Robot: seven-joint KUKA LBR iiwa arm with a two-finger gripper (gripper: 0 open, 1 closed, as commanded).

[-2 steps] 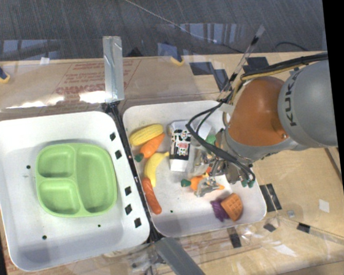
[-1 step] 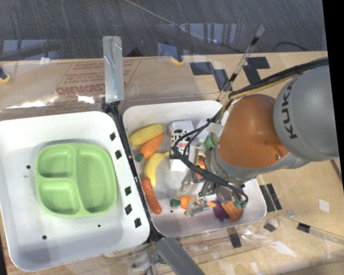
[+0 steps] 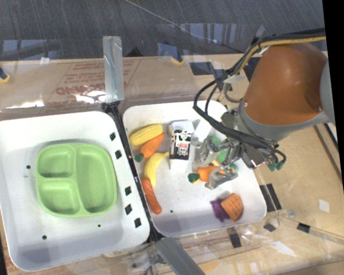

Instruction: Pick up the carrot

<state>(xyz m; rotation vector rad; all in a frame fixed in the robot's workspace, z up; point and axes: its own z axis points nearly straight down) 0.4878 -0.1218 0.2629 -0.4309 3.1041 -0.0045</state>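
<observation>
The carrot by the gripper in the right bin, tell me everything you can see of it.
The carrot is a small toy, orange and plastic-looking, with a dark green stub at its left end. It lies on its side, roughly level, on the white floor of the right bin, near the middle. The gripper sits right over its right end, hiding that part. It lies apart from the banana to its left and the purple-and-orange toy below it.

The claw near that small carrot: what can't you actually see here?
- Claw, camera view: the arm's bulk and cables cover its upper part, so open or shut is unclear.
- Carrot: the claw overlaps its right end; a grip cannot be confirmed.
- Black-and-white carton: print too small to read.
- Purple-and-orange toy: too blurred to identify.
- Arm: cut off by the right edge.
</observation>
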